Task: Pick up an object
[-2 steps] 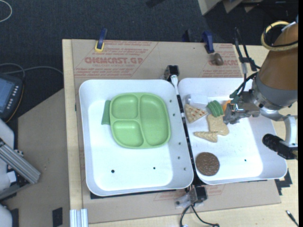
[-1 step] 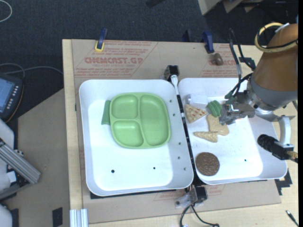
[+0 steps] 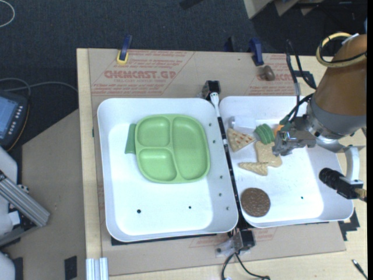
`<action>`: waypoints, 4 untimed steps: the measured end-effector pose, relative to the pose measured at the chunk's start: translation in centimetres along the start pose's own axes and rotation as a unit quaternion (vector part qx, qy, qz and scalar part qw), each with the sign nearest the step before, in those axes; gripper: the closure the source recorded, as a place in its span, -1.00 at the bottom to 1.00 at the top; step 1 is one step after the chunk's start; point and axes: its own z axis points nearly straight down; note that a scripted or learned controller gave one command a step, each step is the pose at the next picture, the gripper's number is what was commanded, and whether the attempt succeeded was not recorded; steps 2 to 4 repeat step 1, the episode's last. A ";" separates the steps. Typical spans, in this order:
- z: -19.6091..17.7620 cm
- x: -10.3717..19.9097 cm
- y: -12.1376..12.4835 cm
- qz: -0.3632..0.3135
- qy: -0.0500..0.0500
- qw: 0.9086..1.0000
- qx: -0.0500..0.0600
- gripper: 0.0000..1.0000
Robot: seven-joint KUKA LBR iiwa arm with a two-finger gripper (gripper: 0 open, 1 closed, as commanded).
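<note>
plate in left bin, cookie in right bin

Faint red "CHEMCAST GP" print on the brown board behind the bins.

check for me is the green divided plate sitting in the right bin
No, the green divided plate lies in the left bin, while the right bin holds the food pieces.

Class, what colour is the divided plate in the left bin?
Light green: the divided plate shows clearly in the camera view.
</note>
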 end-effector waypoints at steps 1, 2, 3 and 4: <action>-1.6 0.3 -1.1 -0.001 0.000 1.000 -0.002 1.00; -1.6 0.3 -1.1 -0.001 0.000 1.000 -0.002 1.00; -1.6 0.3 -1.1 -0.001 0.000 1.000 -0.002 1.00; -1.6 0.3 -1.1 -0.001 0.000 1.000 -0.002 1.00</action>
